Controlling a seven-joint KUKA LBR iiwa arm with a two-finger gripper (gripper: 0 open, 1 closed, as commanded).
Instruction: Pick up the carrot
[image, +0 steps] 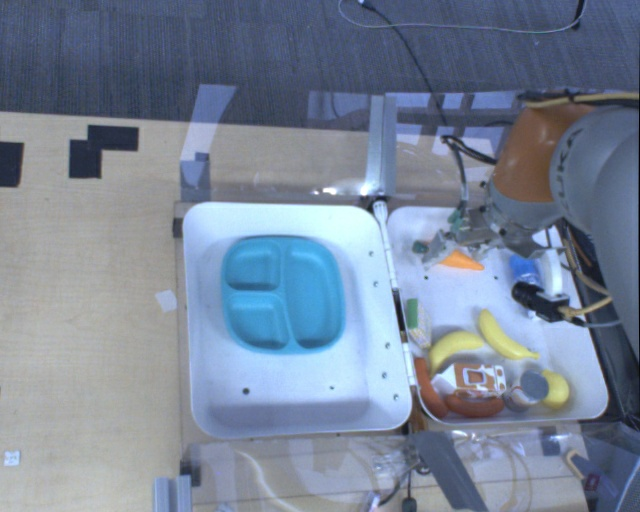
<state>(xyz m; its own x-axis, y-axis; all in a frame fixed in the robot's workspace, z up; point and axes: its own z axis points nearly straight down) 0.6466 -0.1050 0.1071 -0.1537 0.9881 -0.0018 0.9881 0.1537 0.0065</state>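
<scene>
The carrot (462, 262) is a small orange wedge lying on the floor of the right bin (590, 400), in its back half. My gripper (455, 238) hangs right over the carrot's back edge, close to the bin floor, with the grey arm and its orange band reaching in from the right. The gripper body partly hides the carrot's far end. I cannot make out whether anything is between the jaws.
Two bananas (455, 347) (506, 336) lie in the front half of the right bin, beside a red packaged item (470, 385) and a yellow piece (556, 390). A blue object (523, 268) sits right of the carrot. The left bin (205, 400) holds a blue divided plate (283, 292).
</scene>
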